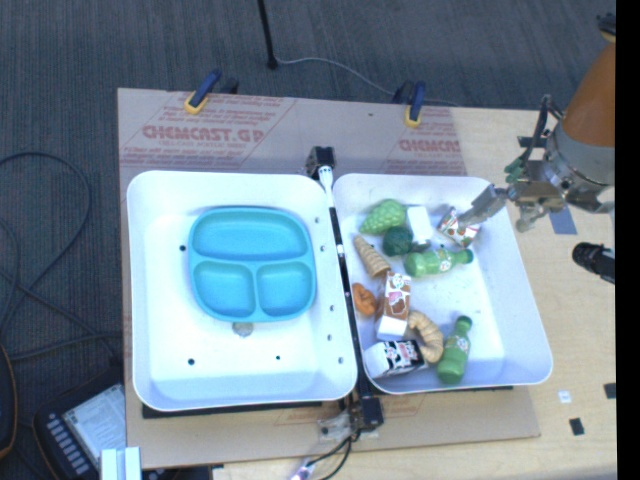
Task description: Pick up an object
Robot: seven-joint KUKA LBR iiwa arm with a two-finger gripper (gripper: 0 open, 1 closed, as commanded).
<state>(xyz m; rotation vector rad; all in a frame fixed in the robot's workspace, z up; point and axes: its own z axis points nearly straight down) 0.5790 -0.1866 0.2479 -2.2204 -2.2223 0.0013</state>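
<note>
The brown cardboard sheet [300, 133] under the bins had red letters, "CHEMCAST GP", at 11 and 1 o'clock.

My bench, seen from above

A brown board [250, 128] with red lettering lies across my light wooden bench [580, 338], held at the frame's top by two blue-and-yellow clamps [205, 90]. On the board sit two shallow white bins side by side, touching: the left bin [160, 358] at centre left, the right bin [520, 328] at centre right. Small dark markers [575, 426] dot the bare bench at lower right.
</note>
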